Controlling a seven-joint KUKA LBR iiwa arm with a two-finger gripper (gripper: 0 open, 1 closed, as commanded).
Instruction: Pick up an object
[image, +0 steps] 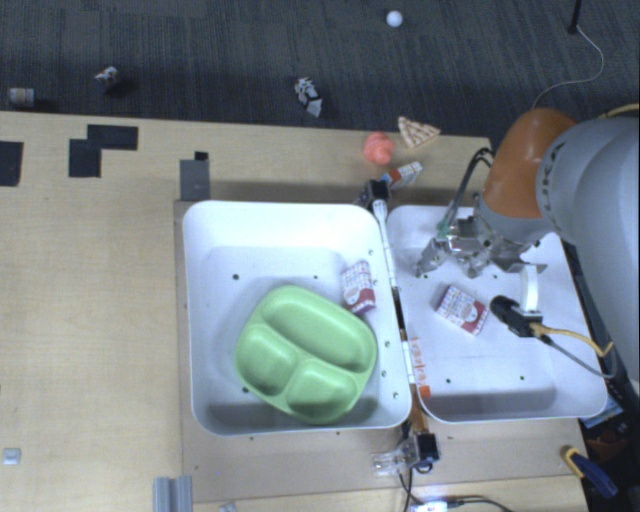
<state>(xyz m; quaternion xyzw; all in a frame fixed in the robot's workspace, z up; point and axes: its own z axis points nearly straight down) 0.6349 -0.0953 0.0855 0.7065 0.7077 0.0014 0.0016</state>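
Note:
In the right bin (500, 395) a small red and white carton (460, 309) lies flat near the middle. My gripper (448, 264) hangs just above and behind it, toward the bin's back left; its fingers are spread open with nothing between them. The left bin (215, 300) holds a green divided plate (305, 351), tilted against the front, and a second red and white carton (357, 285) next to the plate's back right edge.
Behind the bins the bench carries an orange ball (378, 148), a pizza-slice toy (418, 131) and a small tube (405, 174). A ridge (395, 300) separates the two bins. The arm's grey body (590, 180) covers the right bin's back right corner.

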